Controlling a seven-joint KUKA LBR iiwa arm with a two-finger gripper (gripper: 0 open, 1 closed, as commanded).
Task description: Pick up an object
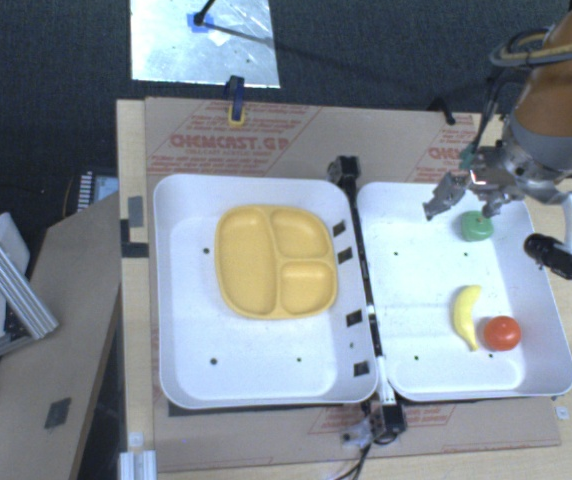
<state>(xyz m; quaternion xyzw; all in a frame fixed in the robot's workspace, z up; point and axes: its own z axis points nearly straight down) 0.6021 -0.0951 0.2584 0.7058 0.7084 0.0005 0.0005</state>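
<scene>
My gripper [463, 209] is over the far edge of the right bin [416, 278], with its two dark fingers spread wide, open and holding nothing. A small green round object [477, 228] lies in the bin just below the right finger, close to it but not between the fingers. Nearer the front of the same bin are a yellow banana [466, 316] and, touching its right side, a red-orange tomato-like ball [502, 333].
The left bin [181, 358] holds a yellow divided plate [275, 261]. A black divider with clips [358, 268] runs between the bins. A black cylindrical arm part [556, 255] sticks out over the right bin's right rim. A shiny metal sheet [204, 28] lies beyond the bench.
</scene>
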